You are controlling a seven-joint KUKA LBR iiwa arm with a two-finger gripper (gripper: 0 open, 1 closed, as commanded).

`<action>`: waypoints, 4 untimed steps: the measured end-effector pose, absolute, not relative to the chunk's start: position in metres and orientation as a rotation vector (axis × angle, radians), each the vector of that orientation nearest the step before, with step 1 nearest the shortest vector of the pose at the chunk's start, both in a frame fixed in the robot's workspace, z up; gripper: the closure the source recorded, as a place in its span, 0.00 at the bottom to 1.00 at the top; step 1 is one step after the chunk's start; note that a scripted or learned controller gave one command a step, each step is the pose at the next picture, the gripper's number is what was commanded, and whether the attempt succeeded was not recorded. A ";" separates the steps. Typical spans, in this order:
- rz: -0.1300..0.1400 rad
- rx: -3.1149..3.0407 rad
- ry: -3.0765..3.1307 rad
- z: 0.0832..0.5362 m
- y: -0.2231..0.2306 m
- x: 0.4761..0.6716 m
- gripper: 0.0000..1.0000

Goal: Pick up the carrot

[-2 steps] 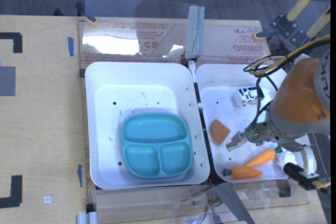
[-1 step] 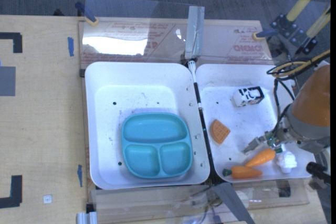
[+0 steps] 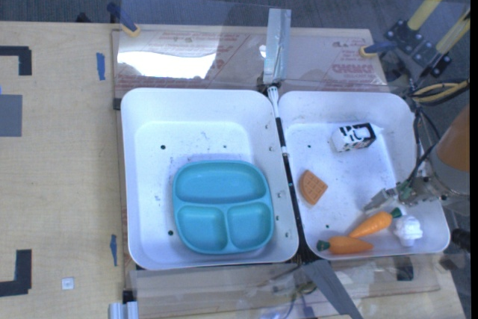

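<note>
Two orange carrots lie in the right bin (image 3: 299,116) near its front right corner. One carrot (image 3: 371,224) lies tilted, its green top toward the right. The other carrot (image 3: 347,244) lies flat along the front wall, with its green top at the left. My gripper (image 3: 387,196) reaches in from the right, low over the bin floor, just above and to the right of the tilted carrot. Nothing shows held in it. The arm's orange band (image 3: 457,149) is at the right edge.
The right bin also holds a waffle-like orange cracker (image 3: 313,187), a black-and-white toy (image 3: 352,136) toward the back and a white object (image 3: 409,230) beside the carrots. A teal divided plate (image 3: 222,207) sits in the left bin (image 3: 142,160).
</note>
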State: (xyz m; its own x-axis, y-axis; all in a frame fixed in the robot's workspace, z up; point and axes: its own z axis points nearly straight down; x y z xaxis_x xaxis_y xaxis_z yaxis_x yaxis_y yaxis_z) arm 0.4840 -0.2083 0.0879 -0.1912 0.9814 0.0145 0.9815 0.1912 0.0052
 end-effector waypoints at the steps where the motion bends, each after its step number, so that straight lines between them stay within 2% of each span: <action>1: -0.014 -2.274 -2.156 0.120 -0.214 0.483 0.00; 2: -0.015 -2.084 -2.342 0.089 -0.206 0.483 0.00; 3: -0.001 -2.031 -2.394 0.097 -0.184 0.480 0.00; 4: -0.023 -2.080 -2.335 0.090 -0.212 0.507 0.00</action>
State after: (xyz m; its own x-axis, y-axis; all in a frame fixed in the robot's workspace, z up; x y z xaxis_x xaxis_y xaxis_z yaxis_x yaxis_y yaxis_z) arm 0.5065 -0.2116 0.0898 -0.1152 0.9931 0.0202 0.9933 0.1152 0.0015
